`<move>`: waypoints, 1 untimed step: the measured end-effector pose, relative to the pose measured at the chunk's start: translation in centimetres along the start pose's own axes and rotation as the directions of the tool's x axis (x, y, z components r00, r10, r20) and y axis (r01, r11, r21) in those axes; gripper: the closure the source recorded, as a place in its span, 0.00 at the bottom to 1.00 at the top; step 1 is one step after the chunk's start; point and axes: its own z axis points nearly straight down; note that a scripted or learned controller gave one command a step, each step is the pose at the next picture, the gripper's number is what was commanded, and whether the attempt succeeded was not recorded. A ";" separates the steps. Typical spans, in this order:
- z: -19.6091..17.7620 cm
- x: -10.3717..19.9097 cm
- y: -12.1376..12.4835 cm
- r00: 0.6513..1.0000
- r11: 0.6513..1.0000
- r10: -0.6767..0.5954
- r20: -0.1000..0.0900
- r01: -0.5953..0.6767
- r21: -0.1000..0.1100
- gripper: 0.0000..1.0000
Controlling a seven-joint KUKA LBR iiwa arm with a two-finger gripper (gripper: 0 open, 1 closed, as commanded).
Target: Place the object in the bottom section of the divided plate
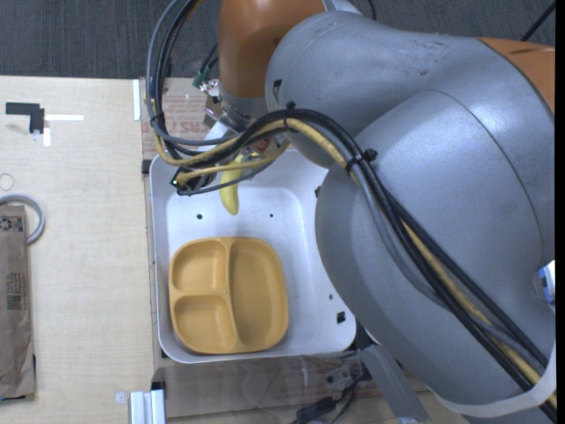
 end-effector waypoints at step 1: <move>-0.7 -0.6 -0.7 0.864 0.864 0.503 -0.003 -0.503 0.001 1.00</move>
